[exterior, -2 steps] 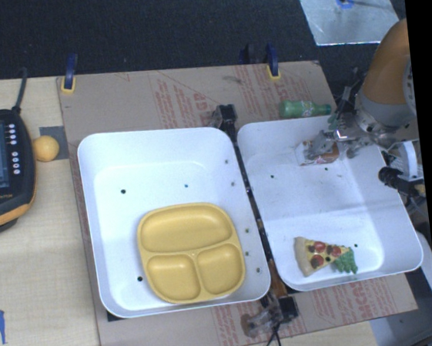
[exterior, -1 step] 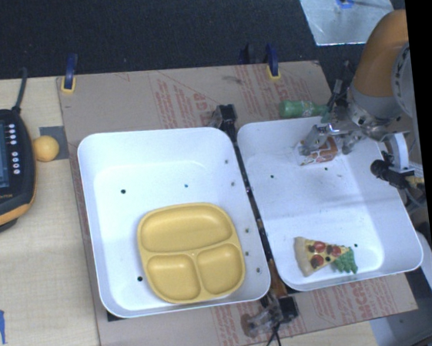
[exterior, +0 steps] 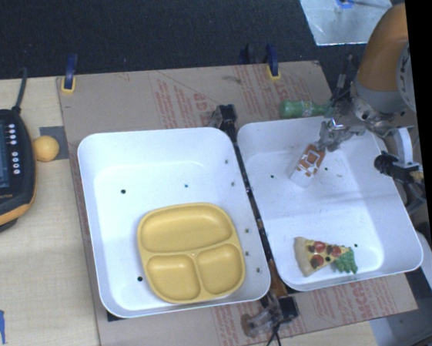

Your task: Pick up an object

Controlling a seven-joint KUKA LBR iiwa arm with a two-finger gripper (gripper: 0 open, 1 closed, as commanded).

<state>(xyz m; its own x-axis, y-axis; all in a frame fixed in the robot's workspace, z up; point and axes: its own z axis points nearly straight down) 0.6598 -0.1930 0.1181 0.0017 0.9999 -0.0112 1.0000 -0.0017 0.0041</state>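
White right bin (exterior: 391,210) held packet (exterior: 308,162) and pizza slice (exterior: 324,255). Packet hung tilted at gripper (exterior: 330,136), seemingly lifted by one end; jaws' state impossible to tell. Yellow tray (exterior: 190,250) filled left bin (exterior: 113,219).

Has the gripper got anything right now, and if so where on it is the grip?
It looks so, though small in view: the gripper seems closed on the upper end of a small brown-and-white packet, which hangs tilted over the right bin.

Single fixed overhead view, slanting down on both bins (exterior: 97,220).
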